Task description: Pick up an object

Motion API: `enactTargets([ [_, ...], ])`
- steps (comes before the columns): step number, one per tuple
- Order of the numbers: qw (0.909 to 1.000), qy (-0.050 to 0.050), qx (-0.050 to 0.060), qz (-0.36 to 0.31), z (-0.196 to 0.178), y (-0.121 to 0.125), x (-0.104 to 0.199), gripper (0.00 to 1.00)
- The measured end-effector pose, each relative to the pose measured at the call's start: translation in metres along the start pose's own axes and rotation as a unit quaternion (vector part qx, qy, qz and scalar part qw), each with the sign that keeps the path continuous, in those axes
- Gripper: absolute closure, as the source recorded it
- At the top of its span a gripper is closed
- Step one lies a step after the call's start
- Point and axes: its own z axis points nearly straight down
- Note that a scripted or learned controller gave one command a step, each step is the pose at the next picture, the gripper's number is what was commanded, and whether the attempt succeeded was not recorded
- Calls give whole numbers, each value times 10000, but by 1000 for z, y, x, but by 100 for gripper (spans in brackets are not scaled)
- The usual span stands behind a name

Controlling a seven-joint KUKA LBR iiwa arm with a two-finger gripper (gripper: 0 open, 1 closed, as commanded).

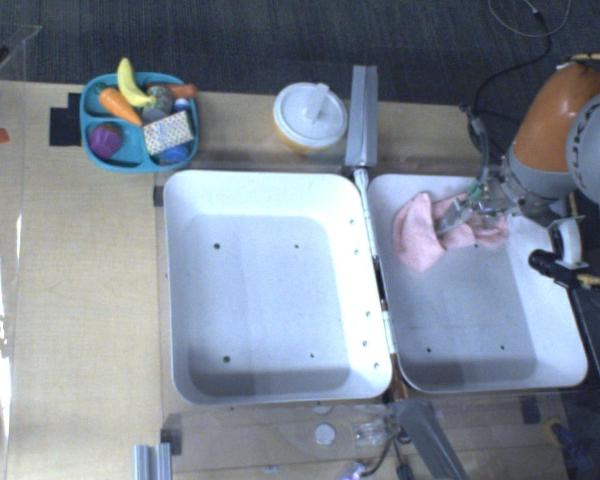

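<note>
Pink cloth lies bunched at the right bin's far end, where the gripper digs in, its grasp impossible to tell.

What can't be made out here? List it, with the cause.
- Gripper fingers, camera view: too small and blurred against the pink cloth to tell open, shut or gripping.
- Arm, camera view: cut off by the right edge.
- Small items in the blue tray: too small to identify fully.

Cloth in right bin, far end; left bin beside it; tray, lidded cup behind.
</note>
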Motion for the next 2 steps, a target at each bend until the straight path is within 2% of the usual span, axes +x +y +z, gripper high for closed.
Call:
enactTargets([
  [1, 10000, -7, -41, -28, -14, 4, 2, 100],
  [2, 9940, 31, 51, -1088, -95, 34, 65, 100],
])
